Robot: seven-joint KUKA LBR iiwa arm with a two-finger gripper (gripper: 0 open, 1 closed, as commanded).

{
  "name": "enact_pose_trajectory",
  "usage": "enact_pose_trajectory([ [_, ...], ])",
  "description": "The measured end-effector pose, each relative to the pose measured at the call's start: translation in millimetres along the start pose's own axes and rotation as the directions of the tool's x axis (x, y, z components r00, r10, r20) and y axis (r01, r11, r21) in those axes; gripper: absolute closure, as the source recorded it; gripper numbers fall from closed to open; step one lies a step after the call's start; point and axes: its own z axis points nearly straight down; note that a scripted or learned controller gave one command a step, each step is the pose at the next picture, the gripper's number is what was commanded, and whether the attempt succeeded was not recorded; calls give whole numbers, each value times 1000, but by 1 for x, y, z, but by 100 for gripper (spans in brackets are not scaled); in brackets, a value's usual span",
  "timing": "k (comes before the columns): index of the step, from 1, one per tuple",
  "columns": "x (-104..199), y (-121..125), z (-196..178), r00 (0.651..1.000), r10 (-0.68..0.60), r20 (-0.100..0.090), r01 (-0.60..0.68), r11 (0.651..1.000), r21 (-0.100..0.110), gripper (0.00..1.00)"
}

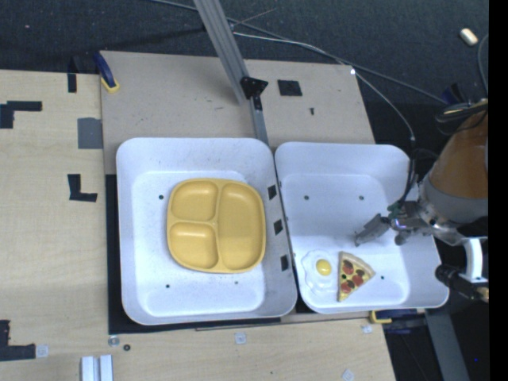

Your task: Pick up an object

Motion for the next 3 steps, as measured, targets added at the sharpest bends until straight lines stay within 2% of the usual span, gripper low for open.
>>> enact_pose_trajectory([
  [1,0,1,51,1000,1,4,-1,1000,-8,0],
  [2,0,2,37,1000,0,4,0,1000,-12,100],
  [3,-2,-1,-5,1000,1,2,0,1000,-8,100],
])
